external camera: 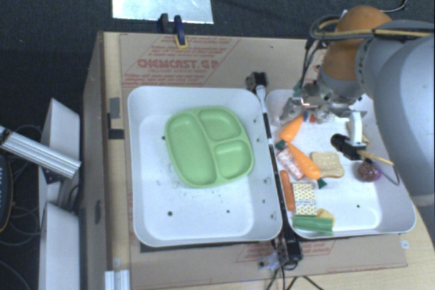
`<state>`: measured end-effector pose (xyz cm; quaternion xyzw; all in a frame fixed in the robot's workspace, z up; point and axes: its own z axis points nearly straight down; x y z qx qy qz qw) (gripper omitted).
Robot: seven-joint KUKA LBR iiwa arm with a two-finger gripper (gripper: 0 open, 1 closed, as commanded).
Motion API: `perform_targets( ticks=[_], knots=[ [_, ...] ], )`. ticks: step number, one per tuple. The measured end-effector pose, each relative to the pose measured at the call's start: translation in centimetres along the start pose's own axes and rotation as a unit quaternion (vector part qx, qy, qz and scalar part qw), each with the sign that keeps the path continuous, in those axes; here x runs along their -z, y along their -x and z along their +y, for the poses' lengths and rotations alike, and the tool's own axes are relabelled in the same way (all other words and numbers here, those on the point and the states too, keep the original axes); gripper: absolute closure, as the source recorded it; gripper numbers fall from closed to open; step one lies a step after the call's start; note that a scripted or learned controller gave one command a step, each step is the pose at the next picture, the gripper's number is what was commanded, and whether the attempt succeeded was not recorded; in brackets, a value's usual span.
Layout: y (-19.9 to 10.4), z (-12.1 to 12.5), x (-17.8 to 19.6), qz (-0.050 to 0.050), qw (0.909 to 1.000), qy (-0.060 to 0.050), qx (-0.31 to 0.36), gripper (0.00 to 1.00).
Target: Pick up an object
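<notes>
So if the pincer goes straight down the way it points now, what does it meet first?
Most likely the small orange carrot, lying just below the pincer in the right bin. Depth is hard to judge from above, so it may touch the bin floor beside it.

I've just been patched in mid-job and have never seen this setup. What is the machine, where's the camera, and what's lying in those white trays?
One fixed camera looks down at a slant on a bench. The grey arm with an orange band, entering from the right, is a robot; its gripper hangs low over the right bin. That bin holds toy food: a carrot, toast, other small pieces. The left bin holds a green divided plate. I cannot see anything gripped.
</notes>
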<state>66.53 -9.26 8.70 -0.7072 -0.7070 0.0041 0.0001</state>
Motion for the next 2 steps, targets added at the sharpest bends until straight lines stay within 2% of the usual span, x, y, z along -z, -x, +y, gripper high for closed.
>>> perform_targets(
  ticks=[1,2],
  knots=[
    [0.1,0.0,1.1,0.000,1.0000,-0.001,0.001,1.00],
    [-4.8,-7.0,9.9,0.003,1.0000,0.006,0.003,1.00]
  ],
)
